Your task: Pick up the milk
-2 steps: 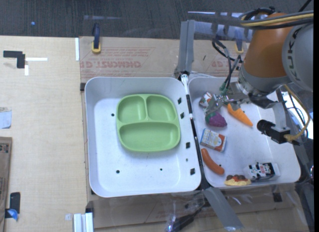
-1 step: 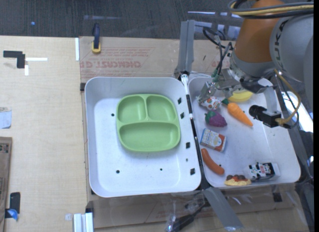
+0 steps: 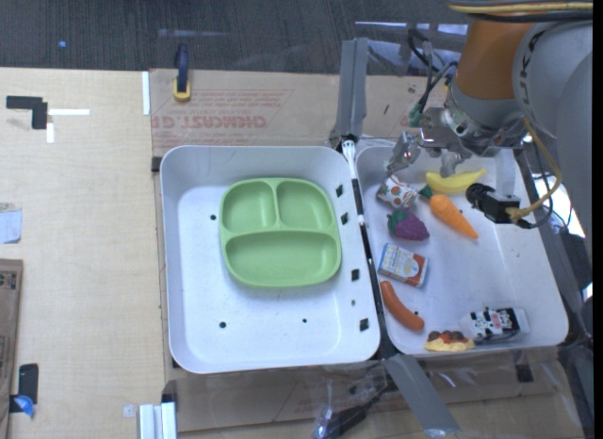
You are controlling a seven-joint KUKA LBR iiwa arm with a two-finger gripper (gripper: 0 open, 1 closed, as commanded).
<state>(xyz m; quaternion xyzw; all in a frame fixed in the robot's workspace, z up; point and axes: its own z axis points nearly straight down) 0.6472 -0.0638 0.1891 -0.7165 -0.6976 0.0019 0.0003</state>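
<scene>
The milk (image 3: 495,324), a small carton with black cow patches, lies on its side at the near right of the right bin (image 3: 528,268), just right of a pizza slice (image 3: 448,340). Left of it lie a sausage (image 3: 402,304) and a juice box (image 3: 402,265). The pincer (image 3: 407,152) hovers at the bin's far left, well apart from the milk; whether it is open or closed, I cannot tell. A green divided plate (image 3: 280,232) sits in the left bin (image 3: 188,268).

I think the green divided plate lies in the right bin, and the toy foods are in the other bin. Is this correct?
Not quite. The camera view shows the green divided plate in the left bin; the toy foods, such as the carrot and banana, are in the right bin.
</scene>
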